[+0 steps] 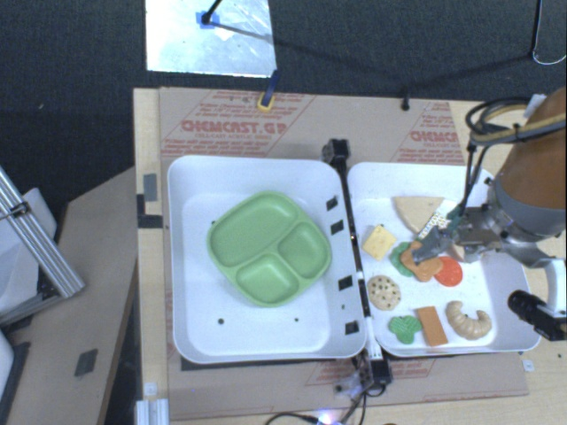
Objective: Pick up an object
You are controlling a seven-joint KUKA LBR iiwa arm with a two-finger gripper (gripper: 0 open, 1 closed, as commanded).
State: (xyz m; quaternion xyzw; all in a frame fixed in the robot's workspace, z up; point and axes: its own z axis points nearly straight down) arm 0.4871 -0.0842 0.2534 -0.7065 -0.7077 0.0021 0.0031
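The right bin (496,348) holds several toy foods. Among them are a tan wedge (416,211), a yellow cheese block (379,241), a cookie (384,291), a green broccoli piece (405,328), an orange bar (431,325), a croissant (468,320) and a red slice (450,274). My gripper (428,251) reaches in from the right and sits low over an orange piece (424,268) lying on a green leafy piece (404,262). It hides part of both.
The left bin (190,326) contains a green divided plate (268,248). A black divider with clips (350,237) runs between the bins. The arm's grey body and orange band (532,175) hang over the right bin's far right side.
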